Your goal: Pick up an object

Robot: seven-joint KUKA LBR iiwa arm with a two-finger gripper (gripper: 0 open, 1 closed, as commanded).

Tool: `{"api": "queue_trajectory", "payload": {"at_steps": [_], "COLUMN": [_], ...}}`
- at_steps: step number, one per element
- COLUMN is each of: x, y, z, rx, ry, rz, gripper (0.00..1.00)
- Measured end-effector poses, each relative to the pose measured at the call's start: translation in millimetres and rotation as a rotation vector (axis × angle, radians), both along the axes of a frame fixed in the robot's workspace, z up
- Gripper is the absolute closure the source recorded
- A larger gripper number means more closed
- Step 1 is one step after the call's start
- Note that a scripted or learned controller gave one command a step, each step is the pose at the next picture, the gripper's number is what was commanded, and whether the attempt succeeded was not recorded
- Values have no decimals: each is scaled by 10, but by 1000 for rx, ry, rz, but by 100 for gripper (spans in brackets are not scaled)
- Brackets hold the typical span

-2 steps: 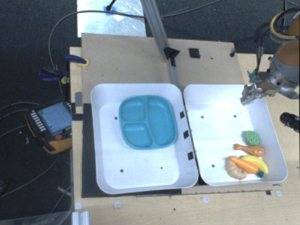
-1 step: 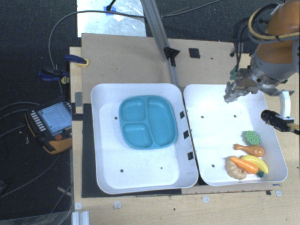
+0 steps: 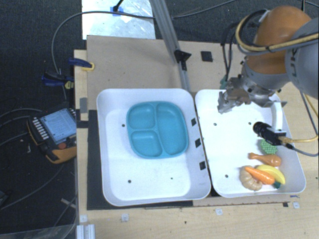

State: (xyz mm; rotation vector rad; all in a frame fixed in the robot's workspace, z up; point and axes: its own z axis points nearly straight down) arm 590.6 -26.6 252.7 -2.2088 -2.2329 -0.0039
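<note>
1. Five little toy foods are bunched in the near right corner of the right bin (image 3: pixel 219 153): a green piece (image 3: pixel 269 146), a brown drumstick (image 3: pixel 266 159), a yellow banana (image 3: pixel 274 172), an orange carrot (image 3: pixel 264 176) and a tan lumpy piece (image 3: pixel 250 179).
2. The carrot lies across the tan piece and touches the banana. The drumstick sits just behind them, and the green piece is behind that, near the bin's right wall.
3. The gripper (image 3: pixel 227 102) is over the far left part of the same bin, well apart from the toy pile, with bare white floor between them.
4. It's blurry, so honestly I can't tell whether the gripper is open or closed, or whether it has anything.
5. Above it, the arm (image 3: pixel 279 31) comes in from the right, with the orange band showing big at the top.
6. The left bin (image 3: pixel 149 180) holds a blue divided plate (image 3: pixel 157 128), lying flat and a bit toward the far side.
7. Both bins sit side by side on the brown bench (image 3: pixel 129 59), edges nearly touching.
8. A grey pole (image 3: pixel 167 29) slants across the far end of the bench.
</note>
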Motion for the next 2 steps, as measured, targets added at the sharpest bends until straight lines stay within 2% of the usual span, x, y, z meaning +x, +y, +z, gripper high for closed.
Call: {"api": "queue_trajectory", "payload": {"at_steps": [2], "x": [-6], "y": [945], "z": [-250], "rx": [0], "ry": [2], "rz": [-1], "gripper": [100]}}
